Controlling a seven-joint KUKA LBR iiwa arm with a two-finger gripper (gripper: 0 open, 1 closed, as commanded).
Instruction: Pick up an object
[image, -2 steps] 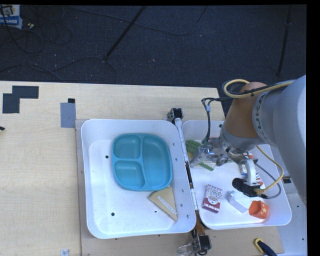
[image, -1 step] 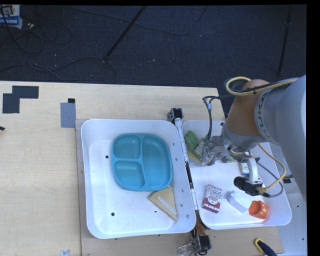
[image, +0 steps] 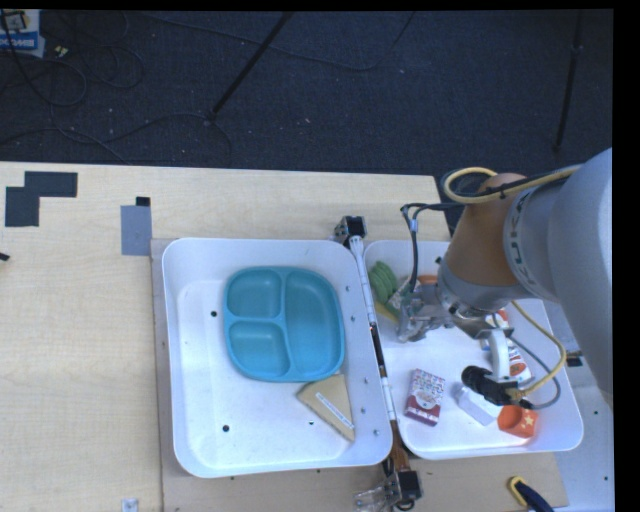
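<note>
In the left bin (image: 190, 440) on the table (image: 80, 400) you see a blue divided plate (image: 283, 323), with a tan wedge (image: 332, 404) just nearer. In the right bin (image: 560, 435), note a green item (image: 382, 281) at the far left, then the tool (image: 412, 322) low over the floor; whether it is spread you cannot tell. A small red carton (image: 426, 396) lies nearer, an orange piece (image: 518, 421) at the near right.
</note>
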